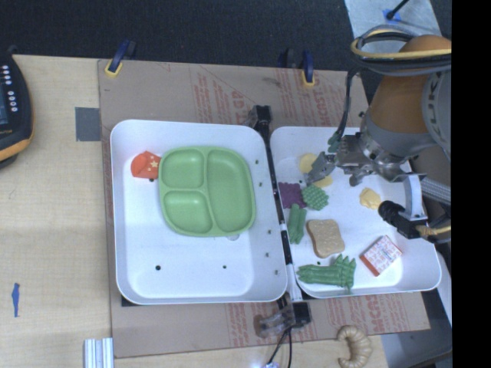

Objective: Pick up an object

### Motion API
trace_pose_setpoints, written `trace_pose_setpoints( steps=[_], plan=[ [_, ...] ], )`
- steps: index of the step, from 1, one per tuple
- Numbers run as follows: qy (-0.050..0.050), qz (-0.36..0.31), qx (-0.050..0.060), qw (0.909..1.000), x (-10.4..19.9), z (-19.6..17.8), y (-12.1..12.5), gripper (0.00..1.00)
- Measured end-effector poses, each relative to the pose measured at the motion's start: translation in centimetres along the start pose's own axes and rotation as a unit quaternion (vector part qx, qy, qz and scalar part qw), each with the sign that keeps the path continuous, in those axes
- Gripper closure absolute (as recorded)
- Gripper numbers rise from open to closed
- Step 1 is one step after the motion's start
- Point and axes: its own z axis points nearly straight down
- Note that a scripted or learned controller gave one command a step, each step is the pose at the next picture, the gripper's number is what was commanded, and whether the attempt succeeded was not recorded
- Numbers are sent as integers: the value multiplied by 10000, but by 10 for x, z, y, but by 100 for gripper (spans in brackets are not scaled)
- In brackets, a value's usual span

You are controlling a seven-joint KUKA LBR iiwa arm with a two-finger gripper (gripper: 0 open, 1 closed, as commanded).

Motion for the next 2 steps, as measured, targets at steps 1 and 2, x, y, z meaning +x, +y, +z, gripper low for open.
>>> trace_pose_setpoints(
  steps=[1,2],
  plan=[
    [-13,15,24,10000,-48,80,30,0],
    [-1,-8,-12,10000,-40,101,74,0]
  ],
)
